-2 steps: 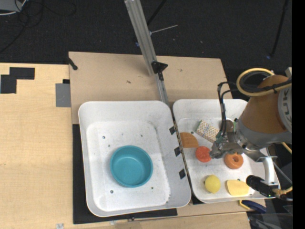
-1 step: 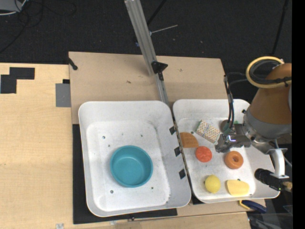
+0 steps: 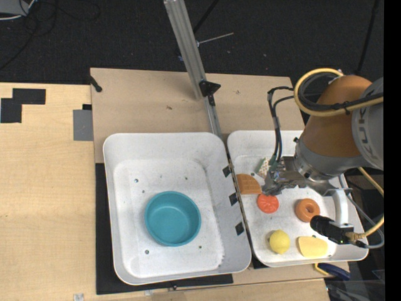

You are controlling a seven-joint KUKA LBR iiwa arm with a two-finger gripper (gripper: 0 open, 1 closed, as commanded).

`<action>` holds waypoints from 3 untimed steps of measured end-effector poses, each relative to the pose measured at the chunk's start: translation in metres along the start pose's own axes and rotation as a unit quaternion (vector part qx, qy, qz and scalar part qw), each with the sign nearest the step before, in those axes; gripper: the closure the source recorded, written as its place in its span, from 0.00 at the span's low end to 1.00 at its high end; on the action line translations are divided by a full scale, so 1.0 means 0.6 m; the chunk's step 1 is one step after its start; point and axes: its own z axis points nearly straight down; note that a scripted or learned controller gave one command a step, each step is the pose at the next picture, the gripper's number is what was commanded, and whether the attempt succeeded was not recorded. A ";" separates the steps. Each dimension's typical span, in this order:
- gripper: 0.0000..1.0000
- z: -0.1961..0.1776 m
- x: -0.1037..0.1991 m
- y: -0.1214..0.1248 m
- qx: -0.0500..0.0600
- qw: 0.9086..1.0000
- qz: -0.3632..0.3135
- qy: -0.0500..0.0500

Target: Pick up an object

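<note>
The pincer (image 3: 270, 188) is seen low in the right bin (image 3: 250, 144), just above the red tomato-like toy (image 3: 268, 204); its spread cannot be told. The toy is judged light, smooth and rounded, best taken across its middle.

We see the arm (image 3: 341, 127) reaching in from the right, its orange band bulking above and to the right of the claw (image 3: 274, 184). The wrist tips downward and leftward, with the claw at its lower left end; its tip looks dark and blurred, hard to read.
</note>
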 end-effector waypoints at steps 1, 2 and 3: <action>1.00 -0.007 0.064 0.029 0.000 1.000 0.000 -0.001; 1.00 -0.019 0.140 0.089 0.000 1.000 0.001 -0.001; 1.00 -0.030 0.207 0.114 0.000 1.000 0.001 -0.001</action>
